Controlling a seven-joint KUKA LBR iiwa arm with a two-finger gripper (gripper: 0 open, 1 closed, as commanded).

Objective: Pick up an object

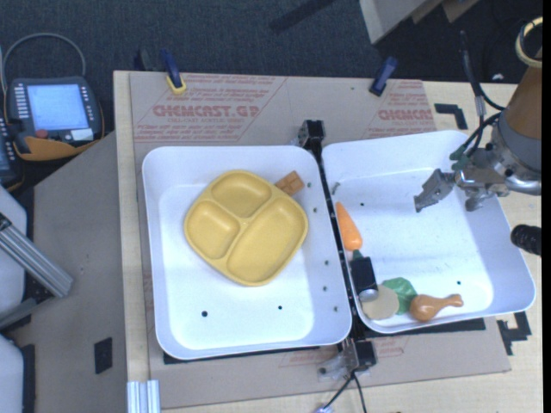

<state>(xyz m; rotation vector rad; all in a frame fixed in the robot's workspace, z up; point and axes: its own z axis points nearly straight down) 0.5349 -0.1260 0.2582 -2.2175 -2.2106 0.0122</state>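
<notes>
While the two-finger gripper (pixel 454 189) is held above the right white bin (pixel 508 256) with its jaws spread apart and nothing between them, the slim orange plastic carrot (pixel 348 227) is seen well to its left, lying lengthwise along the bin's left wall.

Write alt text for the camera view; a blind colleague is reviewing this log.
A grey arm's pincer hangs over the right bin, holding nothing. That bin has a carrot by its left wall and a black block, beige disc, green piece and toy drumstick near the front. A yellow divided plate lies in the left bin.
</notes>
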